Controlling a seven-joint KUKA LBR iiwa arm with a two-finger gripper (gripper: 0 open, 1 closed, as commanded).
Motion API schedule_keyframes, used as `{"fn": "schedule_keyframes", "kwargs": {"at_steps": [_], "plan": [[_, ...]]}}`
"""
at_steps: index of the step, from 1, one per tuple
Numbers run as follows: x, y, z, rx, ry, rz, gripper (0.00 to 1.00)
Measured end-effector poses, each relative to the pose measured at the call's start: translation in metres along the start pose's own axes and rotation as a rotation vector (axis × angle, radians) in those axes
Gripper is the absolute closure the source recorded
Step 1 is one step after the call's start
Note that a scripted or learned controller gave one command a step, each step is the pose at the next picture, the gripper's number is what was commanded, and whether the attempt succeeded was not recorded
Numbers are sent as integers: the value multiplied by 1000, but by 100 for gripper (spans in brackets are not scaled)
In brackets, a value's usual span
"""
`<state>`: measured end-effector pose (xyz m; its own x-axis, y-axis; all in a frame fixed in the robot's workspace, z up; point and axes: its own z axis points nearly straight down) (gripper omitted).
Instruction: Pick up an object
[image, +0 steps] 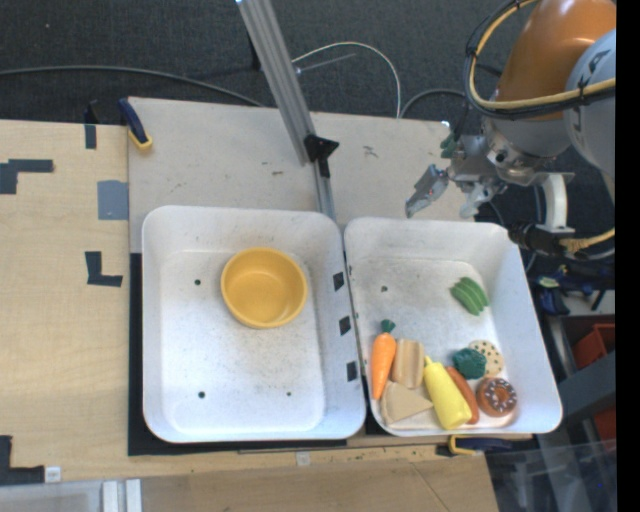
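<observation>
The arm (550, 70) hangs at the upper right of the frame, its gripper (452, 190) poised just above the top rim of the right bin (420, 250), over the table (220, 150) rather than over any toy. The fingers look spread, one pale finger (425, 190) angled out to the left, and nothing sits between them, so no object is held. I'd judge this a hover ahead of a descent, since every candidate lies well below it in the frame. Two white bins sit side by side. The left bin (180, 390) carries one yellow bowl (264, 287), upright and near its upper middle, alone and easy to see. In the right bin the toys crowd the lower right corner, probably slid together against the wall: one carrot (382, 362), two tan wedges (407, 362) touching it, one yellow bottle (447, 392) lying across them, one dark green piece (468, 362), one speckled cookie (486, 352), one doughnut (496, 397), and a thin orange-red stick (463, 390) half hidden beside the bottle. One green pod (469, 294) lies apart, higher up near the right wall, the nearest thing to the gripper and the least cluttered pick, to my eye. The packed corner looks harder, with neighbours touching on every side.
</observation>
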<state>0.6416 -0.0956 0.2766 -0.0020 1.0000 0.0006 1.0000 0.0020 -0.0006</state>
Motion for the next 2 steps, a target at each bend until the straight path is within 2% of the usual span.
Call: {"fn": "schedule_keyframes", "kwargs": {"at_steps": [1, 2], "plan": [[0, 0, 0, 0, -1, -1, 0], [-3, -1, 44, 5, -2, 0, 0]]}}
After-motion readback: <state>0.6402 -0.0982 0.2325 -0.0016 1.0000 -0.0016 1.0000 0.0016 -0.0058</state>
